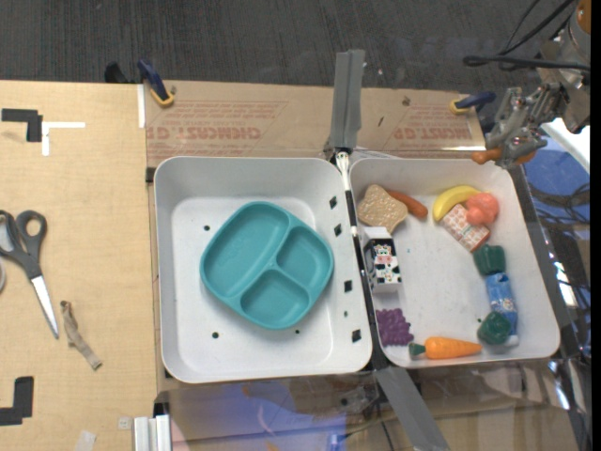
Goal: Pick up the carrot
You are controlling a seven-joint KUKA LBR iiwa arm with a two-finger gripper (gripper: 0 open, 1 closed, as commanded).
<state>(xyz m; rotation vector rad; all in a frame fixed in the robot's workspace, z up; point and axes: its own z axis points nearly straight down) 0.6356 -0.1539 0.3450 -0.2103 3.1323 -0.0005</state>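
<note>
From above, we see the gripper (512, 139) hanging over the far right corner of the right bin (441, 280), well apart from the carrot (449, 348); we cannot tell how it is set. The carrot lies flat against the near wall, orange with a green tip pointing left, between grapes (393, 326) and a dark green item (495, 328). We judge that the wall may block a finger, or the grasp may catch a neighbour. A second orange piece (409, 203) by the bread (381, 209) could mislead.
</note>
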